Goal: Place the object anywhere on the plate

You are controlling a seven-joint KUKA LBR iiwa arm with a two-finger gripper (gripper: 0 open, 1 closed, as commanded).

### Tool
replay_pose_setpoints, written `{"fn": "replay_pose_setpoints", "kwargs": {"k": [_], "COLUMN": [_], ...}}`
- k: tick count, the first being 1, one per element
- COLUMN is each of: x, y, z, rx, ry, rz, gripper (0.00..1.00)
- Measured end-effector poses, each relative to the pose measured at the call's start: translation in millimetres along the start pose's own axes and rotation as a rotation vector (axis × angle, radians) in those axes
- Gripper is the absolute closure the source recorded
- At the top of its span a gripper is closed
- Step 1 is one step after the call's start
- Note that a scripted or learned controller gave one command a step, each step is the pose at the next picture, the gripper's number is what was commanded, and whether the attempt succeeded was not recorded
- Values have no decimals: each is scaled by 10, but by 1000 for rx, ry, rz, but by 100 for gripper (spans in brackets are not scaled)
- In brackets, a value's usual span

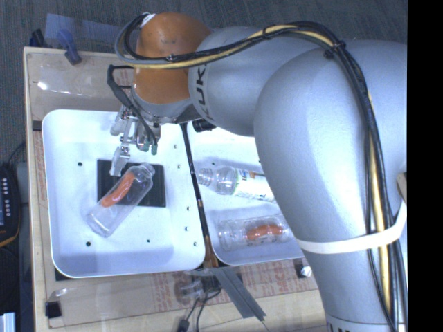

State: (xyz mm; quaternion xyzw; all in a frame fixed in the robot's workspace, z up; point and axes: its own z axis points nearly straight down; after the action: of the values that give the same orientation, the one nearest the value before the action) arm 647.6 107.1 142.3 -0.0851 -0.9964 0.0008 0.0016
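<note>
Camera view: clear bottle (123, 200) w/ orange inside, tilted across black plate (156, 191); gripper (124, 159) above, finger state unclear.

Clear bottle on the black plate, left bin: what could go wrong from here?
1. The clear bottle lies tilted across the black plate, its lower end out on the left bin floor. Being round, it may roll off.
2. The gripper hangs at the bottle's upper end; a lift or sideways move could drag the bottle.
3. Whether the fingers have let go is unclear from this view, so release is unconfirmed.
</note>
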Motion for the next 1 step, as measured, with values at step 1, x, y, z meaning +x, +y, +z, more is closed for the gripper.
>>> {"fn": "replay_pose_setpoints", "kwargs": {"k": [1], "x": [325], "y": [18], "z": [1], "rx": [0], "ry": [2], "rz": [-217], "gripper": [0]}}
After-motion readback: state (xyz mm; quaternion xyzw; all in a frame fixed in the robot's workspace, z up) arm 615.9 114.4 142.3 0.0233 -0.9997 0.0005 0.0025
